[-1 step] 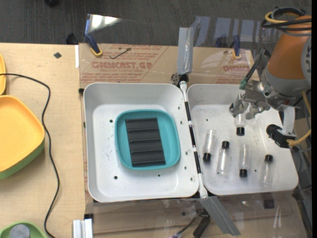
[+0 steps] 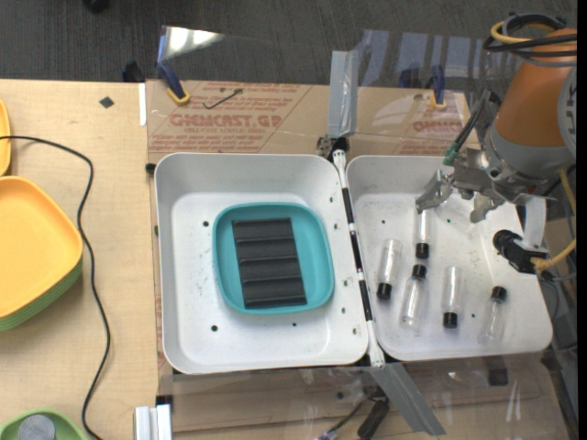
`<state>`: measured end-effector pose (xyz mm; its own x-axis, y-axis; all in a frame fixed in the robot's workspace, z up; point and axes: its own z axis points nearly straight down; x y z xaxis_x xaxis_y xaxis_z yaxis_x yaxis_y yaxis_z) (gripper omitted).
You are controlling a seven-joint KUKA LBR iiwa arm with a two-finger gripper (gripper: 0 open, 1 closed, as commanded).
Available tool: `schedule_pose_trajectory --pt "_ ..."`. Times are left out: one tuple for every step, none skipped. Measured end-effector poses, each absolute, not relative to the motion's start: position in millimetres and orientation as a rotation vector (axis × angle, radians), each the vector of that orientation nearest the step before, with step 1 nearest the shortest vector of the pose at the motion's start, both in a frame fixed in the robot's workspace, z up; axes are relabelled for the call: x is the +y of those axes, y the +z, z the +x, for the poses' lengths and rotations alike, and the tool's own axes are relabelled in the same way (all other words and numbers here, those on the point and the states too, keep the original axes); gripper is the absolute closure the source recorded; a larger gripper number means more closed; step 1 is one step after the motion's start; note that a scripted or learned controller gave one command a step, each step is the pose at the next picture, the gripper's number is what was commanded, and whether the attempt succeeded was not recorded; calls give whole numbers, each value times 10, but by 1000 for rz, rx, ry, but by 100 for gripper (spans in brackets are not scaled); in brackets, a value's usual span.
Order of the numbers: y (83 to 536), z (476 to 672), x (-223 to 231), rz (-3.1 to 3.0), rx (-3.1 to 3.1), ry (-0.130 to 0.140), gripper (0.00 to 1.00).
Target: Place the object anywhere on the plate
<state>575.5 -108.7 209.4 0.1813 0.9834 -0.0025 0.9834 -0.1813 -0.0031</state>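
Camera view: gripper (image 2: 459, 197) sat over the back of the right bin (image 2: 532, 333), hanging off the arm (image 2: 537, 90) that came in from the right.
Gripper state: fingers spread, nothing between them.
Below gripper: one vial (image 2: 422, 232) lay just under the left finger, close to upright in frame, black cap at its near end. Looked apart from the finger, not touching.
Other vials: five more scattered across the right bin floor nearer the camera, all lying flat, all clear bodies with black caps, spaced apart from each other.
Task object: my guess was the vial below the gripper, since it was nearest. Not yet picked.
Plate: teal plate (image 2: 316, 269) sat in the middle of the left bin (image 2: 183, 337), with a dark ribbed insert (image 2: 268, 262) on it. Well apart from the vials, across the divider between bins.
Handling: vial looked light, rigid, smooth and round, so likely to roll or squirt out of a pinch. Possibly brittle if glass; couldn't tell.
Grasp point: across the mid-body, fingers square to the long axis; avoid the cap end.
Placement risk: may roll off the ribbed insert unless laid along a groove.
Worktop: yellow plates (image 2: 37, 246) and a black cable (image 2: 87, 273) off to the left, not in play.
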Motion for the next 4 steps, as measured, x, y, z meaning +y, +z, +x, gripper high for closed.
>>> schedule_pose_trajectory --pt "3348 5718 -1277 -2499 -1904 6 0" --pt "4088 6173 -2029 -2641 -1701 7 0" --pt "4396 6596 -2089 -2728 -1556 7 0" --pt "2453 6549 -2028 -2722 -1566 6 0"
